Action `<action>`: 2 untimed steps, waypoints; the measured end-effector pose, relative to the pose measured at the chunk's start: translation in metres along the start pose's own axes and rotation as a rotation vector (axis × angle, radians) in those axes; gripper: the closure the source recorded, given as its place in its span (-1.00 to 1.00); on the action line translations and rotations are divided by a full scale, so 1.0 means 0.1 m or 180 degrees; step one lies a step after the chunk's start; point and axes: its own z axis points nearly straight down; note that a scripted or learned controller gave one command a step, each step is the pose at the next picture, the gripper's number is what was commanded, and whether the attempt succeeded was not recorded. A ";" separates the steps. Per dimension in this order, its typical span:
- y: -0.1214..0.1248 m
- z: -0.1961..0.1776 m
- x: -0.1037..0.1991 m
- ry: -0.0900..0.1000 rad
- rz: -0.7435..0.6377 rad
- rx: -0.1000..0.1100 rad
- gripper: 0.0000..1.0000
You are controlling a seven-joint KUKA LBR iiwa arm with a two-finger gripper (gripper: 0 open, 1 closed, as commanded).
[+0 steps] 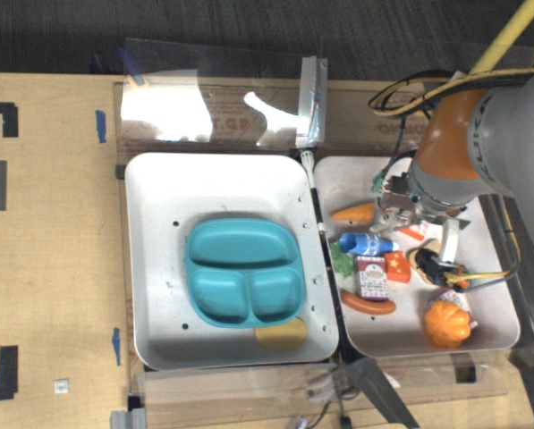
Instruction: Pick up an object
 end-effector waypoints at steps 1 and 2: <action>0.00 0.01 0.00 0.0000 0.0002 0.0004 -1.00; 0.14 -0.89 0.76 0.0007 -0.0597 0.0012 -1.00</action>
